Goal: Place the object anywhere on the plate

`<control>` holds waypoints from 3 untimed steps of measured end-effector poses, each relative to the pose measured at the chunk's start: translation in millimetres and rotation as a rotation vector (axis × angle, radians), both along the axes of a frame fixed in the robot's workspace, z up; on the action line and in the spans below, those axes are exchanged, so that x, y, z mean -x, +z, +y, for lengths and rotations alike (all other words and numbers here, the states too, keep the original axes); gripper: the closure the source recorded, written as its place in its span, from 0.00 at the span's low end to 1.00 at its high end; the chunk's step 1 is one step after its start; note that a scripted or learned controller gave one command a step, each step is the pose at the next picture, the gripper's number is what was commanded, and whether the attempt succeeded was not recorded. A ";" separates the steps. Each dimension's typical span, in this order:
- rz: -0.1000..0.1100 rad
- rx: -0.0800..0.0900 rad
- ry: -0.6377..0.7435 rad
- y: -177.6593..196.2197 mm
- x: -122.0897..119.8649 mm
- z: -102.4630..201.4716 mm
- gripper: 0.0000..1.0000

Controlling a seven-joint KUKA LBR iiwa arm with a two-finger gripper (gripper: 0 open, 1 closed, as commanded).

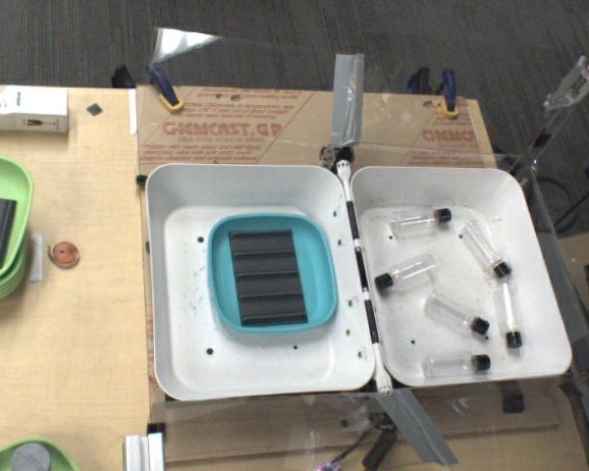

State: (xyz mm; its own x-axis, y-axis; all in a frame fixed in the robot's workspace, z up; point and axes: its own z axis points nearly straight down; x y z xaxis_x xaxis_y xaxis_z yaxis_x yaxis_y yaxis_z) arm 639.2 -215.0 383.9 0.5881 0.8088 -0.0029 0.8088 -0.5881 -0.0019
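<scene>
Camera view: both bins (167, 361) are seen.
Plate (221, 253): no vial is carried.
Vials (404, 274): six remain, right bin.
Gripper: state cannot be told.

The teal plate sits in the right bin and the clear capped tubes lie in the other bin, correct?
Not quite. The camera view shows the teal plate in the left bin; the clear capped tubes lie in the right bin.
</scene>
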 end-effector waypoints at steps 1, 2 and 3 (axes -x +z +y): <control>0.000 0.000 -0.022 56.6 -20.5 1.4 0.00; 0.001 -0.001 -0.049 -115.2 -6.2 10.4 0.00; 0.000 0.000 -0.032 51.5 -5.0 3.9 0.00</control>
State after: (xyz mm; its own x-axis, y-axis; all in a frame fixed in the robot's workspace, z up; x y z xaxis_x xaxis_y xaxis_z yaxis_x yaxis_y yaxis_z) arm 644.2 -211.2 435.4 0.6140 0.7893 -0.0028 0.7893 -0.6140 -0.0023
